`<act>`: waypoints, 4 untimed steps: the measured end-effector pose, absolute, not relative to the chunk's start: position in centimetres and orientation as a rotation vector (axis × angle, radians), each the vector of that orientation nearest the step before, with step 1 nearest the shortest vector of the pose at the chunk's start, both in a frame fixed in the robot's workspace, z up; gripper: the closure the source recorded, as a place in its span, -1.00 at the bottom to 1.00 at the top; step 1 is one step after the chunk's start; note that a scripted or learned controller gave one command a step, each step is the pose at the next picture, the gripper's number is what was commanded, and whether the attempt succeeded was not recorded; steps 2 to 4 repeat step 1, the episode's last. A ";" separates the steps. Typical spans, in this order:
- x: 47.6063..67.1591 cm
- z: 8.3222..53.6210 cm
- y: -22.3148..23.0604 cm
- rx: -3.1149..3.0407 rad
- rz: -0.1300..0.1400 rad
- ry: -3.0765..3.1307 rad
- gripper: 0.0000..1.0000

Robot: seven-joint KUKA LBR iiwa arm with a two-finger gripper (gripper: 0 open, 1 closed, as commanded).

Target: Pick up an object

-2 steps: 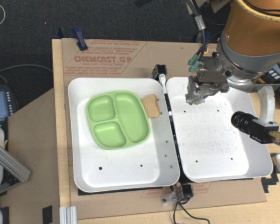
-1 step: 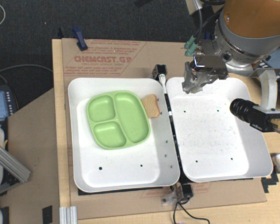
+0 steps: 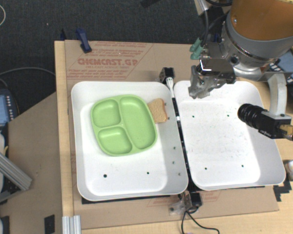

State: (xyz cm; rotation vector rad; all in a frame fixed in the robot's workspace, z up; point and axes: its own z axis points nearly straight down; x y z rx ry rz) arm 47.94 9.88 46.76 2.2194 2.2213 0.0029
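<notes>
Pincer: the gripper [image 3: 201,88] hangs over the far left corner of the right bin [image 3: 234,145], close to that bin's back rim. From here it is a grey lump, and I cannot tell whether it is open or closed. Nothing shows between its tips.
Arm: the grey arm [image 3: 254,38] with its orange band [image 3: 271,6] comes in from the upper right and leans down toward that corner. Cables run along it above the gripper.
Right bin: white, its floor bare but for a few dark specks. A black cylinder on a bracket [image 3: 256,117] reaches over its right side.
Left bin: the left bin [image 3: 90,179] sits just beside the right one, their rims touching along the middle.
Plate: a green divided plate [image 3: 123,125] with three sections lies flat in the middle of the left bin, tilted a little.
Cracker: a small tan cracker-like piece [image 3: 158,110] lies against the plate's right edge, in the left bin, near the shared rim. It is well apart from the gripper and across the rim from it.
Bench: both bins rest on a cardboard sheet [image 3: 107,57] with red print, and a blue clip [image 3: 83,40] grips its far edge.
</notes>
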 end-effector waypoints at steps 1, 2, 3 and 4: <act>47.9 45.3 9.9 2.223 -0.006 2.223 1.00; 47.9 45.3 9.9 2.223 -0.006 2.223 1.00; 47.9 45.3 9.9 2.223 -0.006 2.223 1.00; 47.9 45.3 9.9 2.223 -0.006 2.223 1.00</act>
